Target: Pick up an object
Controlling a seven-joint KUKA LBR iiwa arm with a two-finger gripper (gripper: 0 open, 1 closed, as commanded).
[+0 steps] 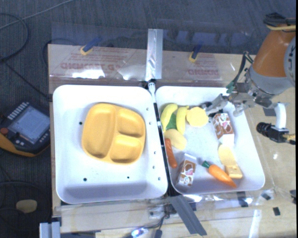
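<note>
The right bin (248,148) holds several toy foods. A yellow banana (167,114) and a green piece (173,119) lie at its far left, beside a round yellow disc (196,117). A pale potato (177,140), a thin orange stick (170,153), a small brown-and-white carton (187,172) and a carrot (220,173) lie nearer the front. A second brown carton (222,125) lies just below my gripper (223,107), which hangs over the bin's far right corner. Its fingers look spread, with nothing between them.
The left bin (69,177) holds a yellow divided plate (113,132). A pale yellow wedge (227,155) and a small tan block (234,171) sit by the right bin's right wall. A handheld controller (22,128) lies on the floor at left.
</note>
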